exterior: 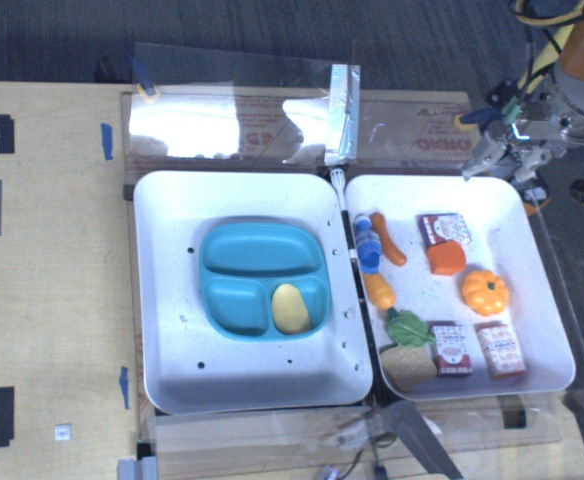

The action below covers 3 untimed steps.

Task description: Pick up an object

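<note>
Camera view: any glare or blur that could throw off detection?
Camera view: strong glare on the clear panel behind the left bin; the gripper at the upper right looks soft and cluttered by cables; the pumpkin and blue tray read evenly lit, with soft shadows.

Blue tray (257, 253), orange pumpkin (485, 292)
</note>
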Tool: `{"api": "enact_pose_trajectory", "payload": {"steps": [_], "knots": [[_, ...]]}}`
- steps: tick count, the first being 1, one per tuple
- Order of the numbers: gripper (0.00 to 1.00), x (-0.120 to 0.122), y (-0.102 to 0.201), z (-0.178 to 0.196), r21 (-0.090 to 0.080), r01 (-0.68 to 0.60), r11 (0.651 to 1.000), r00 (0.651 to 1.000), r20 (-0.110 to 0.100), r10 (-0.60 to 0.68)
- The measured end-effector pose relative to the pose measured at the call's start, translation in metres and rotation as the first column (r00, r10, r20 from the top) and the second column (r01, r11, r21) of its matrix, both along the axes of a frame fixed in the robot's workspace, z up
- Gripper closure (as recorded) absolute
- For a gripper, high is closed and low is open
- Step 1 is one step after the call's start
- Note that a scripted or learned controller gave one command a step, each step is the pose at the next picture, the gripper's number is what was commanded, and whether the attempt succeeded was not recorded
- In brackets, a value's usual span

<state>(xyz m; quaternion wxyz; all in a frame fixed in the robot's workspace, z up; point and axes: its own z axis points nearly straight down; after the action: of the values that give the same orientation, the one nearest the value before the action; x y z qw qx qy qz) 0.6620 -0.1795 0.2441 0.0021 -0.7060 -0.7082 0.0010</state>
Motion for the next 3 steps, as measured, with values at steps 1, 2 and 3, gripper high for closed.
{"api": "enact_pose_trajectory", "payload": {"steps": [1,2,3], "knots": [[0.00,-0.075,0.041,-0.119,0.000,0.104,0.995,0.995,-0.008,-0.104],[0.00,-0.050,0.039,-0.158,-0.001,0.032,0.999,0.999,0.007,-0.032],[1.00,-0.049,0.039,-0.149,0.000,0.032,0.999,0.999,0.010,-0.032]]}}
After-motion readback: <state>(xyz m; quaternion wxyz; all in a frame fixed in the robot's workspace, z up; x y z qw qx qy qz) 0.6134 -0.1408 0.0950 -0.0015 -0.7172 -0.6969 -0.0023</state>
